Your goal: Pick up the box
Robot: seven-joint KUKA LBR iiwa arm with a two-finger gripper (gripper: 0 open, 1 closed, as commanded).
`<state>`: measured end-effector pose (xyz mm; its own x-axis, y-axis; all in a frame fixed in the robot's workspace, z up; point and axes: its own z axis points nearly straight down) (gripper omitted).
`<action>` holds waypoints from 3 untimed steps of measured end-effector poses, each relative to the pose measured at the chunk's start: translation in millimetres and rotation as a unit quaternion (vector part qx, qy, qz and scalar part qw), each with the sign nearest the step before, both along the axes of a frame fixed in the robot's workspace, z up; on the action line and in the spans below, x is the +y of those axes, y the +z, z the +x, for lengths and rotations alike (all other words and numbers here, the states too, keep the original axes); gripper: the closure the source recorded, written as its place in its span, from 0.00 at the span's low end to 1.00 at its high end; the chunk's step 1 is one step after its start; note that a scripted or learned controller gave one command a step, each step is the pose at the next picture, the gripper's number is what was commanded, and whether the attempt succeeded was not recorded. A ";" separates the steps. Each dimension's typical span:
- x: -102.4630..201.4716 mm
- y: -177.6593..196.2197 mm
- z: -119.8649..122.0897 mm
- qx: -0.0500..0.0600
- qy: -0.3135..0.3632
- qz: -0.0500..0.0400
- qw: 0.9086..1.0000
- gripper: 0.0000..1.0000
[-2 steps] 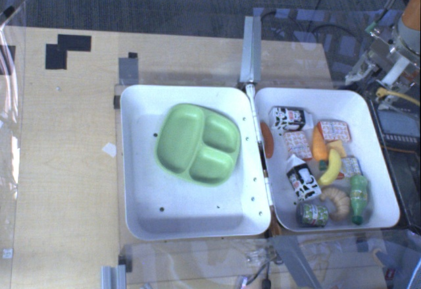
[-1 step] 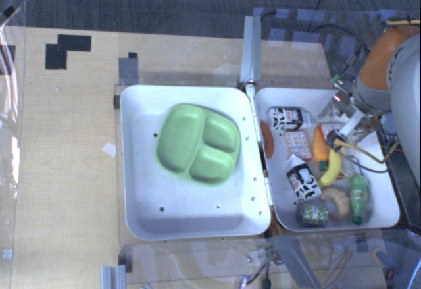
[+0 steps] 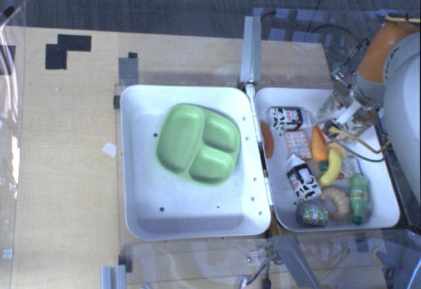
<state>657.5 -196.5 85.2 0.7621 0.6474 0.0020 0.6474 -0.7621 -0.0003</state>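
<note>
In the right bin (image 3: pixel 388 218) a black-and-white cow-patterned box (image 3: pixel 285 119) lies near the back left. A second box of the same pattern (image 3: pixel 303 180) sits mid-bin. Between them lies a flat pale red-printed packet (image 3: pixel 297 143). My gripper (image 3: pixel 331 115) hangs low over the back of the right bin, just right of the upper cow-patterned box and above an orange carrot (image 3: pixel 319 144). Nothing shows between its fingers.
The right bin also holds a red sausage (image 3: pixel 267 139) along its left wall, a banana (image 3: pixel 331 166), a green bottle (image 3: pixel 357 198), a croissant (image 3: pixel 338 201) and a green can (image 3: pixel 312 214). A green divided tray (image 3: pixel 197 143) lies in the left bin (image 3: pixel 141 209).
</note>
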 end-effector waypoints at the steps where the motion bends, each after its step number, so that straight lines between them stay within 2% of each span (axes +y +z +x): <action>1: 15.5 1.0 -29.6 -0.002 0.023 -0.001 1.000 0.00; 2: 84.8 1.9 -3.9 -0.006 0.023 -0.008 1.000 0.00; 3: -1.7 9.3 -36.0 0.000 0.062 0.000 0.998 0.00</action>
